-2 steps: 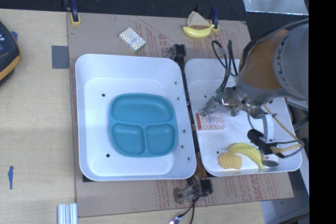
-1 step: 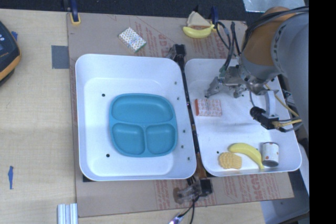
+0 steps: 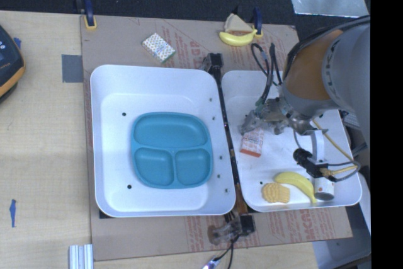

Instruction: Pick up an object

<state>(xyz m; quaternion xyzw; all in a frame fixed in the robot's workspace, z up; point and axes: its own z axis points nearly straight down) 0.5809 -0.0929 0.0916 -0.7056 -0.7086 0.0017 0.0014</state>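
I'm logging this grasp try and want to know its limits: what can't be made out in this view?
- Tool: dark and small under the arm's wrist; finger state unreadable.
- Right bin: its far right side is covered by the arm.
- Small packet: print too small to read.
- Banana: one end blurs into cables.

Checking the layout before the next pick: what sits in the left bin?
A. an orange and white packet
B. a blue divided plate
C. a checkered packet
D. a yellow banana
B: the blue divided plate lies flat in the left bin; the banana lies in the right bin.
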